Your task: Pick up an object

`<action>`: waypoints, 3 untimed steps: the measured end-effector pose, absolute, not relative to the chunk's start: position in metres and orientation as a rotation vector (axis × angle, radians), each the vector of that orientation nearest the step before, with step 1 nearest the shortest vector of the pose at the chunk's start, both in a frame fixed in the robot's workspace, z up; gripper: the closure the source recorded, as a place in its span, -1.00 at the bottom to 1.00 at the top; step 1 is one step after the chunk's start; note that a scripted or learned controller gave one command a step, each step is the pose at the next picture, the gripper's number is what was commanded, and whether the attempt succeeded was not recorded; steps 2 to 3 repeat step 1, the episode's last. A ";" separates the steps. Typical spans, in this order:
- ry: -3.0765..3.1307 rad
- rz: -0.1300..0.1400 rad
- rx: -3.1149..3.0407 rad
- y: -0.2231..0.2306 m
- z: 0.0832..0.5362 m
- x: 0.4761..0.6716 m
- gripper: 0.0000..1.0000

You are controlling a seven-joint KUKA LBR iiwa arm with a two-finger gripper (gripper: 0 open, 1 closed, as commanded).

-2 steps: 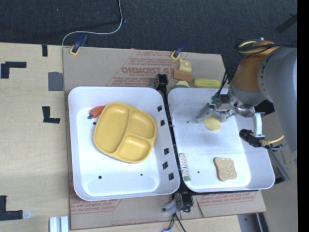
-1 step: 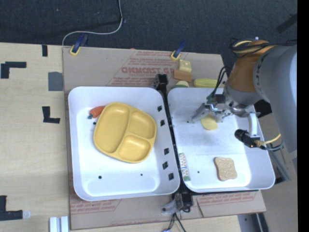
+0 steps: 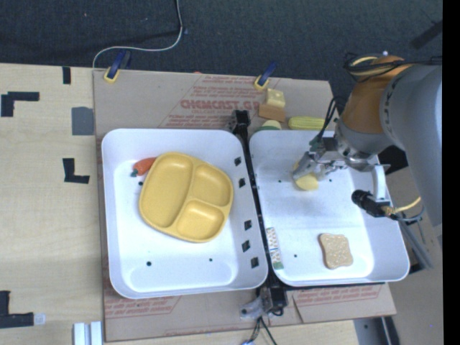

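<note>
In the right bin [image 3: 374,254], a small yellow object [image 3: 307,182] lies near the upper middle, and a tan slice of bread [image 3: 336,250] lies toward the front right. My gripper [image 3: 307,167] hangs low over the yellow object, its tips right at that object's upper edge. The left bin [image 3: 122,264] holds a yellow divided plate [image 3: 186,196], with an orange-red item [image 3: 144,165] poking out from under its upper left edge.
Behind the bins on the cardboard sit a tan block [image 3: 272,106], a yellow corn-like piece [image 3: 305,123] and a pale green item [image 3: 270,125]. Black clips [image 3: 248,225] line the rim between the two bins. The arm covers the right bin's upper right corner.
</note>
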State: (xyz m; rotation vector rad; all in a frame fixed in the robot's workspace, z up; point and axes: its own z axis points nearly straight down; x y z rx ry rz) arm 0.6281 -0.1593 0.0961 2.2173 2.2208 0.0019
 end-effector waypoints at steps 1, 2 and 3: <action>2.230 0.013 2.208 -0.068 0.190 0.608 1.00; 2.230 0.013 2.208 -0.068 0.190 0.608 1.00; 2.230 0.013 2.208 -0.068 0.190 0.608 1.00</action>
